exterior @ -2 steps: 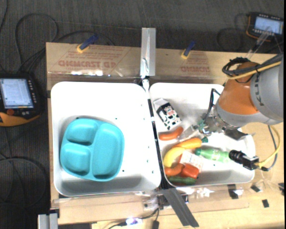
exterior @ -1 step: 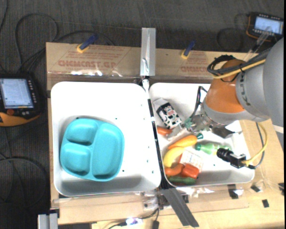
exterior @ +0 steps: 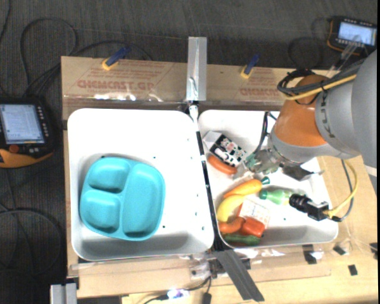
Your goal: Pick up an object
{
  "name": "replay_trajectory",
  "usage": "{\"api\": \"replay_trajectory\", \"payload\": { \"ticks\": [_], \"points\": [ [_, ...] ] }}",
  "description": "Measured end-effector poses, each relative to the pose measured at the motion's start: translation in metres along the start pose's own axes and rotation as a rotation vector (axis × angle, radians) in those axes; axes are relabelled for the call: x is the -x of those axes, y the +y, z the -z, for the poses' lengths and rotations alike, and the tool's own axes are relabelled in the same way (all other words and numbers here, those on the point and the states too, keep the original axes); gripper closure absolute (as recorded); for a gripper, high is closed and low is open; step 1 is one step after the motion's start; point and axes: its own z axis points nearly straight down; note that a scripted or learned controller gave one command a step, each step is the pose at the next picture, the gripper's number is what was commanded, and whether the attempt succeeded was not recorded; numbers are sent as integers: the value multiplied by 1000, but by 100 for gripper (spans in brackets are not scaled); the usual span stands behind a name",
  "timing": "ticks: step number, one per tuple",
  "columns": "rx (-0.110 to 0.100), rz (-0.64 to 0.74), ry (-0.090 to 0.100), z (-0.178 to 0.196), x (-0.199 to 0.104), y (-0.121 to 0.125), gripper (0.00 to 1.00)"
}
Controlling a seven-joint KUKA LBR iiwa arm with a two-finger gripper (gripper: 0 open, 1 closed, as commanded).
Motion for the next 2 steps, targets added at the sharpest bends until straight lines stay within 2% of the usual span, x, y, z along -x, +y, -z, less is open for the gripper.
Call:
{"api": "replay_trajectory", "payload": {
  "ticks": [1,2],
  "points": [
    [-14,-56,-4,94,-61,57,100],
    [-15,-56,-5,94,-60,56,0]
  ]
}}
